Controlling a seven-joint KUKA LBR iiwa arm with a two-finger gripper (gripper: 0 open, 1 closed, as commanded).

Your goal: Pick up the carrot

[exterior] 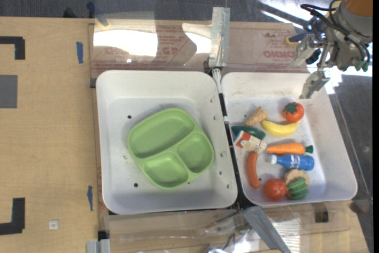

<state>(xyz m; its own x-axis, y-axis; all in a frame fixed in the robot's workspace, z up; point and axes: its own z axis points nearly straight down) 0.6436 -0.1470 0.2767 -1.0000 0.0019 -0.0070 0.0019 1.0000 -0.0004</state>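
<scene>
Carrot (pixel 286 149): small toy, likely light, stiff, slick; you should grip its orange middle. Pincer (pixel 312 87): whether apart or together, cannot tell.

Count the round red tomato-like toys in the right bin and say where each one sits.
2. One tomato sits near the bin's far side, just above the banana. The other tomato sits at the near edge, touching the green pepper. None seems hidden.
</scene>
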